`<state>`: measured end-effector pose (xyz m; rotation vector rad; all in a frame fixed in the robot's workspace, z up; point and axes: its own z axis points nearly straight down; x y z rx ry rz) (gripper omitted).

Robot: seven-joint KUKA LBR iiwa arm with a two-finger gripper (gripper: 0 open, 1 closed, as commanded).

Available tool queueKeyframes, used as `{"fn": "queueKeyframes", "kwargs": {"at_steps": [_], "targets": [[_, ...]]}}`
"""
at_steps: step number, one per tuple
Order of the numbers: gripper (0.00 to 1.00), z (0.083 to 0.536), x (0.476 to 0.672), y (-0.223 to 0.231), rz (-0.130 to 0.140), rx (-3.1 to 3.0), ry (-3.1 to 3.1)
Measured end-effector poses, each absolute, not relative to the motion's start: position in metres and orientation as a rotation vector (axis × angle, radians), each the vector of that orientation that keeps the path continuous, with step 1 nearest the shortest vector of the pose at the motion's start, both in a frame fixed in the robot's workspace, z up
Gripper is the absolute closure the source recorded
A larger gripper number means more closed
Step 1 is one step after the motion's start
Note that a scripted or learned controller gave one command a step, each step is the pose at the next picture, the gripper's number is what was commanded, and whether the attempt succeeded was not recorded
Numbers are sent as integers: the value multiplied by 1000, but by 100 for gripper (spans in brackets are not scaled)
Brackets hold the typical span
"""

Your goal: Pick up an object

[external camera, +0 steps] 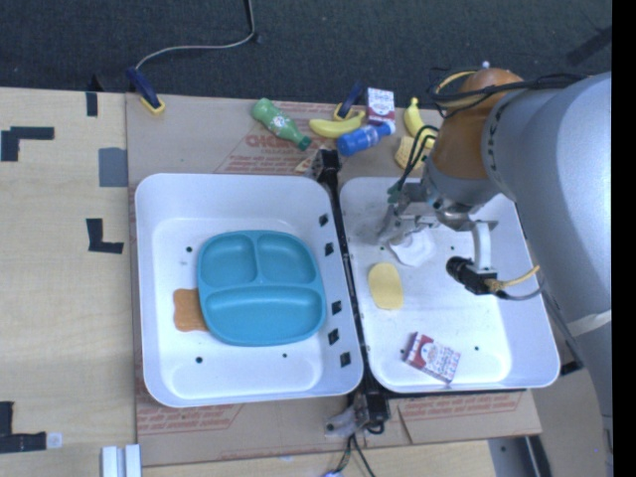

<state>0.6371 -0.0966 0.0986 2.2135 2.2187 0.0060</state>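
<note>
Grey arm with orange band [477, 142] reaches down into right shallow white bin [517, 351]; two-finger gripper [405, 225] over a crumpled white object [412, 249], grip indiscernible.

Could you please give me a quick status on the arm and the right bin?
Gripper low in right bin, over a white object. Grasp unconfirmed. Yellow piece and red-and-white packet lie apart, untouched.

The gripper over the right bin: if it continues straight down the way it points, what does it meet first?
Probably the small white object just below the gripper, then the right bin floor. Depth is unclear from this slanted view.
</note>
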Motion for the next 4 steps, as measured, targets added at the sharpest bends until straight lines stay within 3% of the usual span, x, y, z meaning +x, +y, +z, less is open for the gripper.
{"fn": "queueKeyframes", "kwargs": {"at_steps": [1,2,4], "targets": [[0,98,637,-97,5,2214,2219],[0,88,671,-103,5,2215,2220],[0,89,661,-104,7,2213,2217]]}}
